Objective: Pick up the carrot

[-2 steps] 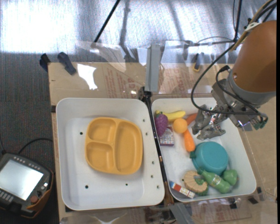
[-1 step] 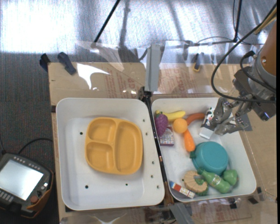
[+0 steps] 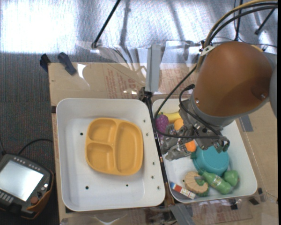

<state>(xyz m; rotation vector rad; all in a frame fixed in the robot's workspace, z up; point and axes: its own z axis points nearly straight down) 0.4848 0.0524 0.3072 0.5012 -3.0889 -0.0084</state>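
In the right bin [image 3: 247, 170], hand [image 3: 185, 146] beside carrot [image 3: 191, 146], toys crowding.

Bench [image 3: 107, 78]: brown board top, clear plastic sheeting over the far part, possibly loose. Two shallow white bins directly on it, side by side, edges near touching: left bin [image 3: 75, 186], right bin [image 3: 246, 172].

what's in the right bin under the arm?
Right bin: purple piece, yellow piece, orange bits, teal bowl, green bottle. The arm covers the rest.
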